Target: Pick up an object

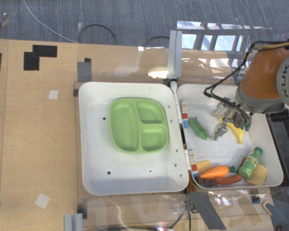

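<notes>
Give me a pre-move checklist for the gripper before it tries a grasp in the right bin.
1. Gripper is over the right bin: ok.
2. Nothing is seen between its fingers: ok.
3. A target lies close by: ok, the yellow banana is just beside it and the green pepper lies a little further off, toward the left bin.
4. Gripper lined up squarely over one item: not ok, it sits between the two.
5. The crowded corner with carrot and green bottle is away from the gripper: ok.
6. Height above the bin floor: cannot tell.
</notes>
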Controlling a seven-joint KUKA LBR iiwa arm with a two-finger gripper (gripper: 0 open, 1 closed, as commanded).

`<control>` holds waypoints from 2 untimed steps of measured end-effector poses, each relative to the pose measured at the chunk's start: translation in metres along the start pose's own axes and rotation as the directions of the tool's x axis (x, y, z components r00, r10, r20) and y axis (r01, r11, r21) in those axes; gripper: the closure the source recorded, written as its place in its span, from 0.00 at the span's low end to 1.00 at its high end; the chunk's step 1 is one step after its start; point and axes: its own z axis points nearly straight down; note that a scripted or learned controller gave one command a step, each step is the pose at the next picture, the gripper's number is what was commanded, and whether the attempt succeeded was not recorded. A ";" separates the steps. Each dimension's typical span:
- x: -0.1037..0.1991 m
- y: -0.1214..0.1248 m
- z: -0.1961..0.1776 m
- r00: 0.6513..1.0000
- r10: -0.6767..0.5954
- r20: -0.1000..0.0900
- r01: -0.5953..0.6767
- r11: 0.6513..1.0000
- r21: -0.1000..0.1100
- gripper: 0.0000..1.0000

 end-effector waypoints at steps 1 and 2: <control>0.041 -0.075 -0.001 0.993 0.119 0.002 -0.119 0.993 0.003 0.00; 0.036 -0.073 -0.014 0.994 0.111 0.018 -0.111 0.994 0.002 1.00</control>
